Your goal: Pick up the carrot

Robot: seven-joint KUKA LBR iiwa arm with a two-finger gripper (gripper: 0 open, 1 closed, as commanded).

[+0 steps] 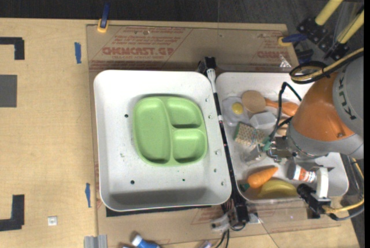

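Carrot point(261, 175) lies in the right bin point(341, 183), near its front-left corner, orange body angled w/ a green tip pointing left. Just in front of it, touching or nearly so, is a yellow banana point(279, 187). Arm point(324, 117) comes in from the right w/ its orange band over the bin's middle; the tool point(270, 147) hangs low at about bin centre, just above-right of the carrot and apart from it, nothing visibly btwn its parts. Can't tell whether the tool is apart or together, too small and cluttered. Right beside the tool to the left sits a small speckled block, sponge-like point(247, 134), w/ a clear plastic piece next to it. Further back in the bin: a tan rounded object point(252, 100), a small yellow item point(237, 107), and another orange thing point(286, 107) partly behind the arm. White tube w/ red label point(304, 175) lies right of the carrot, under the arm. Left bin point(115, 183) holds a green divided plate point(170, 129), three compartments, sitting roughly centred. Both bins rest side by side on the surface point(46, 125), over a cardboard sheet point(144, 47) w/ red print.
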